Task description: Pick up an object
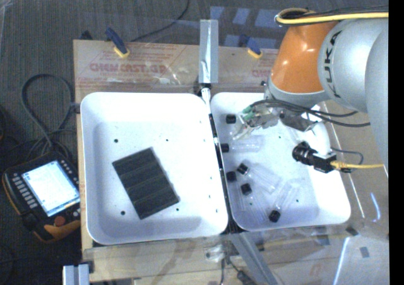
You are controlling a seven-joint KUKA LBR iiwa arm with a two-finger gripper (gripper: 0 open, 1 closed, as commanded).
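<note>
Nearest me, the arm's orange band (302,56) looms over the right bin (341,205). The tool (252,116) hangs low near that bin's back-left corner, above clear plastic pieces (247,145); I cannot tell its state. Nothing looks lifted yet. Black caps (242,169) lie scattered with room between them; the dividing rim is close.

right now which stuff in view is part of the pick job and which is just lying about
Job:
- gripper, over the right bin
- small black pieces in that bin
- clear plastic pieces in that bin
- dark ridged slab in the left bin

Lying about:
- handheld screen pendant left of the bench
- blue clamps on the bench's far edge
</note>
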